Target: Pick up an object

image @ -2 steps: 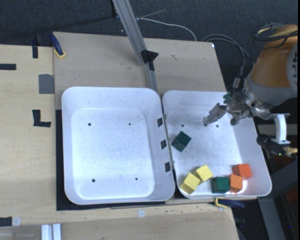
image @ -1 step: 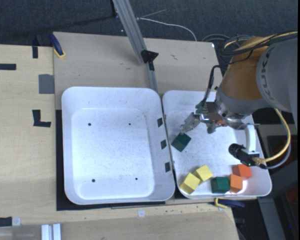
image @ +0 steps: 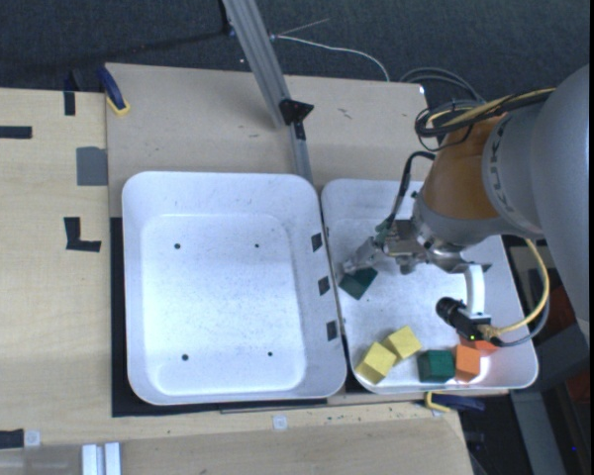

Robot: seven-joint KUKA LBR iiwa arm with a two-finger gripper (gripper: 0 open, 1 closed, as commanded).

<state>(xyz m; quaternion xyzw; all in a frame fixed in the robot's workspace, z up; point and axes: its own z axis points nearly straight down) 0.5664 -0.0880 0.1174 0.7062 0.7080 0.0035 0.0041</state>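
Observation:
In the right bin [image: 508,283], my gripper [image: 361,262] hangs low near the left wall, reaching in from the right. A dark green block [image: 357,285] lies directly under its tip, touching or nearly touching it. Whether the block is gripped cannot be made out. Along the bin's front edge lie two yellow blocks [image: 404,341] [image: 377,362], a green block [image: 436,365] and an orange block [image: 467,361].
The left bin [image: 139,265] sits side by side with the right one, their walls meeting beside the gripper. A slanted metal pole [image: 267,62] crosses the back of the bench. Black and yellow cables [image: 520,317] loop off the wrist above the right bin.

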